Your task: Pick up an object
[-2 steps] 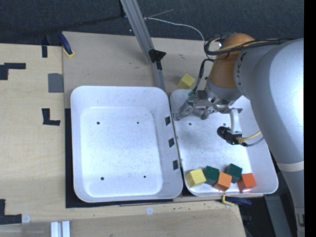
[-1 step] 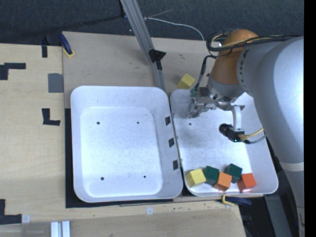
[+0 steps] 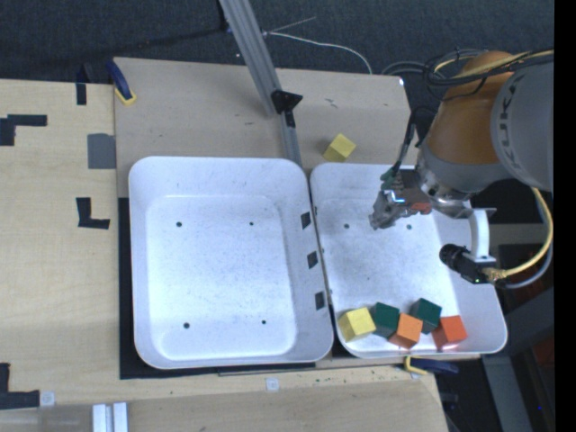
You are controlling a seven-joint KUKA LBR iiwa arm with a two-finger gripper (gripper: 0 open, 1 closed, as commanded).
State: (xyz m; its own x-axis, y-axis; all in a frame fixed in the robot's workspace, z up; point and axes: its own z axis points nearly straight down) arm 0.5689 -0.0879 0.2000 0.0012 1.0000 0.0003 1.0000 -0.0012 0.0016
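Gripper (image 3: 387,211) hanging over the upper part of the right bin (image 3: 360,259), finger spread impossible to tell, well apart from the blocks bunched at the near edge: yellow block (image 3: 357,321), green blocks (image 3: 386,316), orange block (image 3: 408,330), red block (image 3: 449,330).

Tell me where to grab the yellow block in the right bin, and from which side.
Take the yellow block from straight above, fingers on its near and far faces. Its left face sits near the bin wall, and the dark green block crowds its right, so those sides probably give the gripper little room.
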